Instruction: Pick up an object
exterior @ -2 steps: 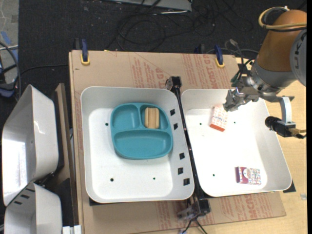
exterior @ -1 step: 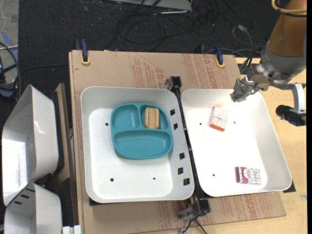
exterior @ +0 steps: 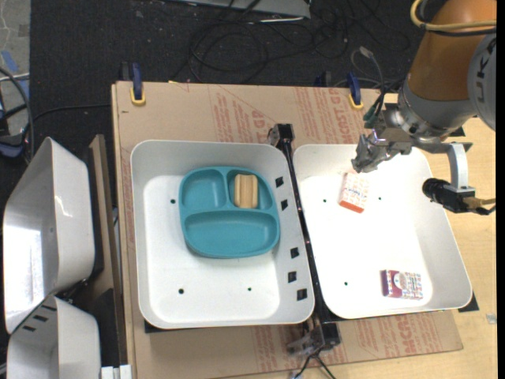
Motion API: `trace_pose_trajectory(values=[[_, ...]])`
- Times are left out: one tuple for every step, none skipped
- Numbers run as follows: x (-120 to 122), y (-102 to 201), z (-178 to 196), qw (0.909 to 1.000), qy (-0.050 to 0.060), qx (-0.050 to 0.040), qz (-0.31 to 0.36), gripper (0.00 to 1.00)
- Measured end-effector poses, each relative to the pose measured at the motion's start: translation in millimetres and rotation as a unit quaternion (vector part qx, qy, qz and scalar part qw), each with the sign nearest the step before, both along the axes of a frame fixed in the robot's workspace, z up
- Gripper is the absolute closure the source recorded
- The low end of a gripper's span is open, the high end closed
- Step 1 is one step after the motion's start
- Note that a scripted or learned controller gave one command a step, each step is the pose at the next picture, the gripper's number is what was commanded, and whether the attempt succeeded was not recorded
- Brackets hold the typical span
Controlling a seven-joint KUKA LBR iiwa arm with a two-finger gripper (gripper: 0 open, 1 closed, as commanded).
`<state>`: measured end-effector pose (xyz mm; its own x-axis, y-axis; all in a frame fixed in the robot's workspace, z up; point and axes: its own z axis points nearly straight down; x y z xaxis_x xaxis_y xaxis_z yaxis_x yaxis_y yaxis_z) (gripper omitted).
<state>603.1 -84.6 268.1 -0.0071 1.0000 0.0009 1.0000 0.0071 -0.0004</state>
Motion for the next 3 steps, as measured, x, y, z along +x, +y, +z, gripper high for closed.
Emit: trace_pose_trajectory(values=[[-10.3, 63.3, -4.8, 1.0000, 0.000, 0.0006, 0.001, 1.00], [-20.4, 119.6, -22.4, 1.0000, 0.001, 0.0006, 0.001, 1.00], [-29.3, 173.5, -16.6, 1.0000, 0.000, 0.0007, 0.001, 1.00]])
